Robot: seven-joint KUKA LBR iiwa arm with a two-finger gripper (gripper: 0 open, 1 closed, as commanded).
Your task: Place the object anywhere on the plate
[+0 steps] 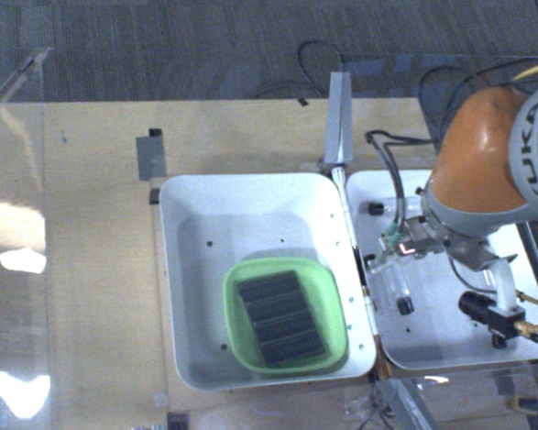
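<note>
We leave the dark ridged block (278, 317) settled on the green plastic plate (327, 293); the gripper's (397, 279) state we cannot tell.

I read this as robotics lab: wooden bench (89, 268), two white bins (185, 261), KUKA arm (495, 161), loose cables (384, 155), grey carpet (192, 31).

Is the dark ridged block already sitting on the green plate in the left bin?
Yes, the dark ridged block lies flat on the green plate inside the left bin.
</note>
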